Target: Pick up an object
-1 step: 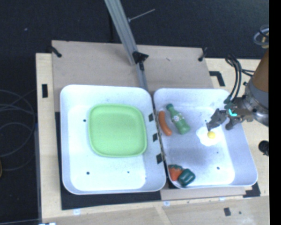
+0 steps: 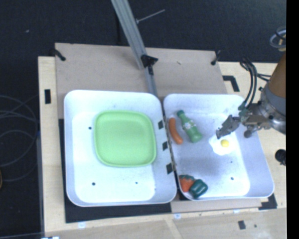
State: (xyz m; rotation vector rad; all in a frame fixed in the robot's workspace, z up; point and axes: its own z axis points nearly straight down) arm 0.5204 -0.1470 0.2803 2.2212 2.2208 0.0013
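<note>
My gripper (image 2: 235,127) hangs over the right bin (image 2: 254,180), near its right wall and a little above the fried egg (image 2: 222,145), which lies on the bin floor just under my fingertips. I cannot tell how wide my fingers stand from this slant, and nothing shows between them. Toward the right bin's left wall lie a sausage (image 2: 175,131) and a green bottle (image 2: 189,127), side by side and nearly touching, the sausage closer to the wall. In the bin's front left corner sits a carrot (image 2: 186,182) pressed against a dark green piece (image 2: 198,187) (what it is I cannot make out). The left bin (image 2: 79,183) carries a light green plate (image 2: 125,138), lying flat near its middle, well apart from me.
</note>
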